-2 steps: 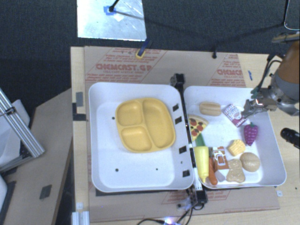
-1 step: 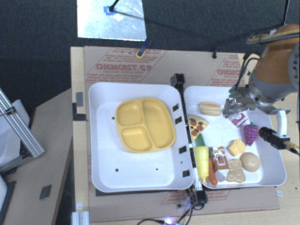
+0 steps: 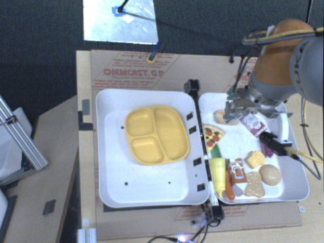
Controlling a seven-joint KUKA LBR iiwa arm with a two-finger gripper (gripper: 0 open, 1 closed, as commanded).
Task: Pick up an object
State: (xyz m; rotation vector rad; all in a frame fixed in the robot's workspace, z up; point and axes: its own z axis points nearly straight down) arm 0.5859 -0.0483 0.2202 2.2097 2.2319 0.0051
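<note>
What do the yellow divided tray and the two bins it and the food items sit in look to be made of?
The yellow divided tray looks like moulded plastic with a smooth, slightly glossy finish: rounded compartment walls, even colour, soft highlights. The left bin and right bin look like thin formed white plastic, matte to satin, with rounded rims and corners. It could also be coated metal; the picture cannot settle that.

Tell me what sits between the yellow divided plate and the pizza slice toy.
In the camera view, the raised white rims where the two bins meet, with black clips, lie between the yellow plate and the pizza slice.
</note>
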